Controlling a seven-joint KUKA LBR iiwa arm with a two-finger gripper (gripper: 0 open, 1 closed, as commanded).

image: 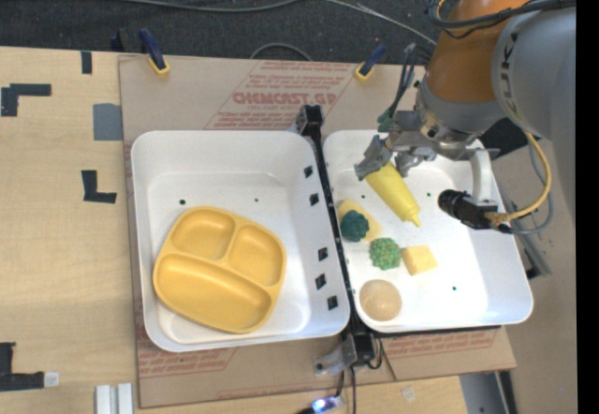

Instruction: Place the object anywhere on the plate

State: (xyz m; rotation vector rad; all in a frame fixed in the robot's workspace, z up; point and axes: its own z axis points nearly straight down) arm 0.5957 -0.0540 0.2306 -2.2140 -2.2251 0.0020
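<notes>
A yellow divided plate (220,268) lies in the left white bin (150,159). In the right bin (487,281), a yellow cone-shaped bottle (397,196) lies tilted, its upper end right under my gripper (391,159). The gripper hangs over the bin's back left part, touching or nearly touching the bottle's top. The arm hides the contact itself.
Further toys lie in the right bin: a dark green broccoli (355,228) on a pale yellow piece, a lighter green broccoli (385,253), a yellow cheese block (418,259) and a beige round bun (381,300). A black divider (323,215) separates the bins.
</notes>
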